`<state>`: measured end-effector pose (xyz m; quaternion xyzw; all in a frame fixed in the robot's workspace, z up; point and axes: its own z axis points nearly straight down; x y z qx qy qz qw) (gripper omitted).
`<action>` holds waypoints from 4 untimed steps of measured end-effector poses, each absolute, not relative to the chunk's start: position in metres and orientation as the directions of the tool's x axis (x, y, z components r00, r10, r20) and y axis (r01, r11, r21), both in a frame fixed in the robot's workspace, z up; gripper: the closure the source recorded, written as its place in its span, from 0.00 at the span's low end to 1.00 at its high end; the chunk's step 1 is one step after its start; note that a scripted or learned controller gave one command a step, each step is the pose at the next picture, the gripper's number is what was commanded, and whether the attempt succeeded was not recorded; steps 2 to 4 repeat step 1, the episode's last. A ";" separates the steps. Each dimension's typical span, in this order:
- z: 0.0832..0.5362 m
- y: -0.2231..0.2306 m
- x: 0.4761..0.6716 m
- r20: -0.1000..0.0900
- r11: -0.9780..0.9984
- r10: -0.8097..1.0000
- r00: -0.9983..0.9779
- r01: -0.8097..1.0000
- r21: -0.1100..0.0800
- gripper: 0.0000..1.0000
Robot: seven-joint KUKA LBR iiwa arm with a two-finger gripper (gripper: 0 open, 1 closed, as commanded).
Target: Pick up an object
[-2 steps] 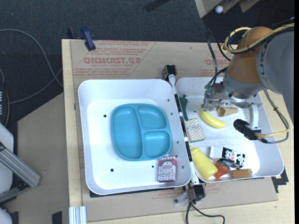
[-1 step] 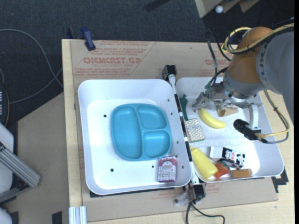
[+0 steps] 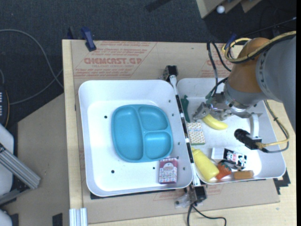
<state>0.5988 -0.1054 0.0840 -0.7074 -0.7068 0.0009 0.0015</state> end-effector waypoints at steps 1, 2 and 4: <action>0.095 -0.105 0.600 0.001 0.000 1.000 0.000 1.000 -0.001 1.00; 0.095 -0.105 0.600 0.001 0.000 1.000 0.000 1.000 -0.001 1.00; 0.095 -0.105 0.600 0.001 0.000 1.000 0.000 1.000 -0.001 1.00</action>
